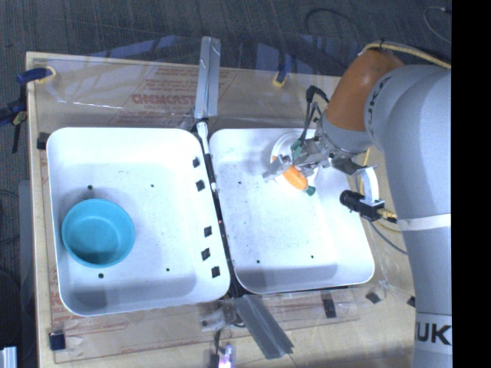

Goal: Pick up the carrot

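The carrot [295,178] is a small orange piece with a green end, in the upper middle of the right bin [337,271]. My gripper [294,165] is directly over it, reaching in from the right under the grey arm with its orange band. The carrot pokes out just below and in front of the gripper's tip, touching or nearly touching it. The gripper's body hides the carrot's upper side, so I cannot tell whether the carrot is held or rests on the bin floor.
A blue bowl [98,231] sits in the lower left of the left bin [123,140]. A black divider strip [211,221] runs between the bins. The arm's black fitting [360,202] hangs over the right bin's right rim.
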You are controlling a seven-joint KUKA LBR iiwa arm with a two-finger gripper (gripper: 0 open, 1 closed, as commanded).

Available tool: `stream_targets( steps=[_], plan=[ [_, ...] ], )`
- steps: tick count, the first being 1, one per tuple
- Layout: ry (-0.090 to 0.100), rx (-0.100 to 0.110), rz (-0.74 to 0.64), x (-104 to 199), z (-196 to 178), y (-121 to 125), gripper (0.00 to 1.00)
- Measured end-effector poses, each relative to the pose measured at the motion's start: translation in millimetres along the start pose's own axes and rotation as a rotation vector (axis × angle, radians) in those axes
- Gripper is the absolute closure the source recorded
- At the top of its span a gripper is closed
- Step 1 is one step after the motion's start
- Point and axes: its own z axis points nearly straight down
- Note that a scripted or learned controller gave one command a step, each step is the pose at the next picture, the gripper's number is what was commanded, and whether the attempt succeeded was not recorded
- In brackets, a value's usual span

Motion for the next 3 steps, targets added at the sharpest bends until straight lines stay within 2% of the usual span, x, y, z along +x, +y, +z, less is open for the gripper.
stream_targets(
  steps=[1,2,3],
  plan=[
    [0.001,0.009,-0.028,-3,-1,3,0.00],
    [-0.015,0.004,-0.027,-13,-16,1,1.00],
    [0.001,0.018,-0.032,-7,-11,0,0.00]
  ],
)
